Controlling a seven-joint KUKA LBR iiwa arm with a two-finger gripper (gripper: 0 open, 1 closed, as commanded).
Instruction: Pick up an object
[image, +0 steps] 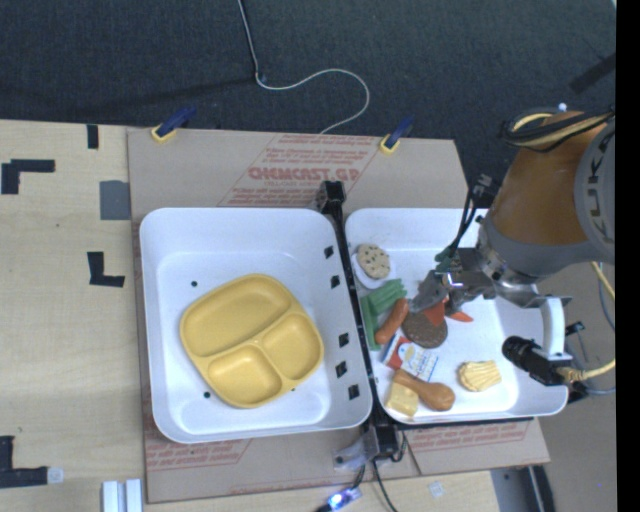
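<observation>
The right bin (500, 235) holds several toy food items. A speckled cookie (375, 261) lies near its left wall, with a green piece (383, 299) and an orange-red stick (392, 320) just below it. A brown round patty (426, 331) sits mid-bin, next to a small red piece (461, 316). Near the front are a red-and-white packet (414, 359), a tan bun-like piece (424, 392) and a yellow ridged chip (480, 376). My gripper (437, 294) hangs low over the middle of this bin, directly above the patty's upper edge.
The left bin (170, 240) holds a yellow three-compartment plate (250, 338). A black divider (345, 290) separates the two bins. The arm's grey and orange body (545, 215) covers the right bin's far right side. A black fitting (530, 360) sticks out near the bin's front right corner.
</observation>
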